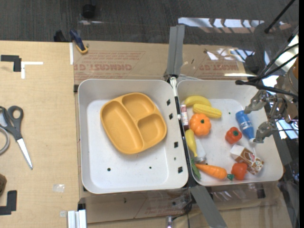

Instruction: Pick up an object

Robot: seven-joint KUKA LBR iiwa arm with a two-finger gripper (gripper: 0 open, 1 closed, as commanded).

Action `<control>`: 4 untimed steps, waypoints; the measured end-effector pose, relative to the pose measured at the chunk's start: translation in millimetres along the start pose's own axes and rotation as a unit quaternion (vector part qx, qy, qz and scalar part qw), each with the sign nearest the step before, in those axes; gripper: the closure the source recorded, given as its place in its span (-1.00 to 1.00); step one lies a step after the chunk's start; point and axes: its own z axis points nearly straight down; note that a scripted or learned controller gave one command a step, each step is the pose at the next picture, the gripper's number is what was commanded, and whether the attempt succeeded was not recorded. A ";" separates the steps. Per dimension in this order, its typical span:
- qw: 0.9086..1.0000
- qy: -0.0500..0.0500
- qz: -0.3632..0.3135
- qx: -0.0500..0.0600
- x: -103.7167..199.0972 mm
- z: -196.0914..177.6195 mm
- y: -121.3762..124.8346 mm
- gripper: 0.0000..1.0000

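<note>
The right bin (223, 184) holds several toy foods. Among them are a banana (196, 100), a corn cob (207, 110), an orange pumpkin (200, 125), a blue bottle (245, 123), a red pepper (233, 135), a small carton (247, 158), a red tomato (239, 171) and a carrot (212, 171). My gripper (259, 119) hangs over the bin's right side, just right of the blue bottle. Its fingers are spread, with nothing between them.
In the left bin (95, 175) lies a yellow divided plate (134, 122). A yellow piece (190, 139) and a white bottle (200, 151) lie along the right bin's left wall. Scissors (17, 133) rest on the bench at far left.
</note>
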 end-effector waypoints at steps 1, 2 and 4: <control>0.999 0.000 -0.049 0.000 -29.1 90.6 -56.4 -1.00; 0.997 -0.001 -0.077 0.000 -55.9 178.8 -59.5 -1.00; 1.000 -0.001 -0.005 0.000 -83.2 179.2 69.6 -1.00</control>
